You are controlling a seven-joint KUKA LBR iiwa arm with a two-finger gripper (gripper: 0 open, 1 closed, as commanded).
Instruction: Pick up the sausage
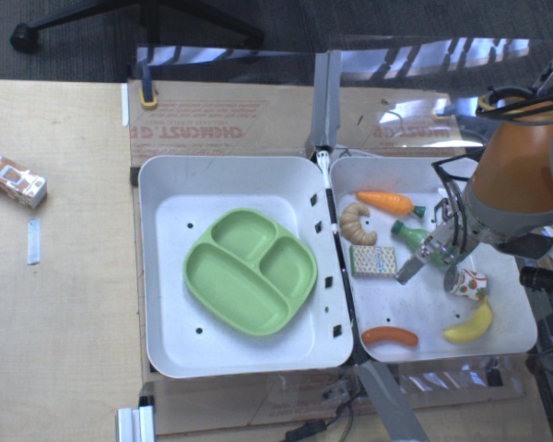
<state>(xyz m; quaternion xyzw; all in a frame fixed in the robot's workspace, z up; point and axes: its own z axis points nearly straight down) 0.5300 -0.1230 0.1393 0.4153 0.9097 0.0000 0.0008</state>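
End effector (422, 261) mid-right of frame, over right bin (521, 339), pointing lower left; fingertips blurred, can't tell whether clenched or released, nothing seen between them. Sausage (389, 337) at lower right of frame, along bottom edge of right bin near its left corner, lying flat, well apart from end effector. Probably light plastic toy, stiff, smooth and rounded, likely slippery; best taken across the middle, short axis. Bin's bottom wall just beside sausage, could crowd one finger. Nearby: banana (469, 324) right of sausage, small carton (469, 284) above banana, box (373, 261) just left of end effector, green bottle (407, 235), croissant (357, 223), carrot (384, 202). Left bin (166, 191) with green divided plate (249, 273). Small carton on counter (17, 181), far left.
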